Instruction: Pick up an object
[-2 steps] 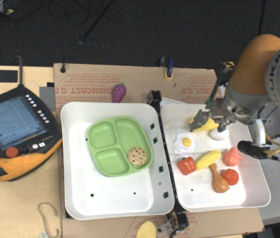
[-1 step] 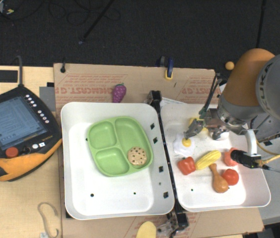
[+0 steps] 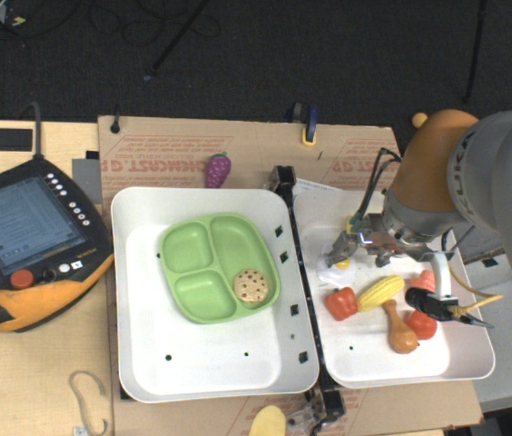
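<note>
My gripper (image 3: pixel 361 256) hangs over the back part of the right bin (image 3: pixel 474 361), fingers spread and pointing down, with nothing between them. Just in front of it lie a red pepper (image 3: pixel 340 303) and a yellow corn cob (image 3: pixel 379 291). A brown drumstick (image 3: pixel 400 331) and a red tomato (image 3: pixel 424 325) lie further toward the front right. A small orange-pink piece (image 3: pixel 423 280) shows beside the wrist. The left bin (image 3: pixel 147 352) bears a green divided plate (image 3: pixel 203 252) with a cookie (image 3: pixel 252 286) in its right compartment.
A purple grape bunch (image 3: pixel 218 170) lies on the cardboard behind the left bin. A yellow object (image 3: pixel 268 421) sits at the front edge between the bins. A teach pendant (image 3: pixel 29 234) rests at the far left. A black divider (image 3: pixel 297 271) separates the bins.
</note>
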Robot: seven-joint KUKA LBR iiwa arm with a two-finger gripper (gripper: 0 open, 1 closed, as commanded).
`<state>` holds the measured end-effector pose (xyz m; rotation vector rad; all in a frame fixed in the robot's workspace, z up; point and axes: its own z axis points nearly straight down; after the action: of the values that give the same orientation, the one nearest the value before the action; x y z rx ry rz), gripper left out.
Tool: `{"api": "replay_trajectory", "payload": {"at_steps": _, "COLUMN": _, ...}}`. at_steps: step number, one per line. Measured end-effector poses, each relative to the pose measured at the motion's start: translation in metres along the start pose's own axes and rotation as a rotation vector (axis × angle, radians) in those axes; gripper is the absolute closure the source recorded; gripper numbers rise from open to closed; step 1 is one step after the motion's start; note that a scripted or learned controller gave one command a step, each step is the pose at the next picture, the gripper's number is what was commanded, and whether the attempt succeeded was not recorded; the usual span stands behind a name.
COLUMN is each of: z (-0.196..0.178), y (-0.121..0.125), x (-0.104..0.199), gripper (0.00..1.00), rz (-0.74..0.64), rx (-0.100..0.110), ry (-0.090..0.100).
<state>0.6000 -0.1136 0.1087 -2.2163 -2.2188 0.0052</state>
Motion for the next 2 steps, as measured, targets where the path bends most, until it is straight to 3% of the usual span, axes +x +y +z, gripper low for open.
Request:
{"api": "replay_trajectory", "payload": {"at_steps": 1, "z": 0.021, "y": 0.001, "x": 0.001, "gripper": 0.0, "rz": 0.003, "rx": -0.005, "ry": -0.001}}
{"api": "replay_trajectory", "payload": {"at_steps": 2, "z": 0.008, "y": 0.002, "x": 0.0, "gripper": 1.0, "rz": 0.009, "rx": -0.009, "ry": 0.0}}
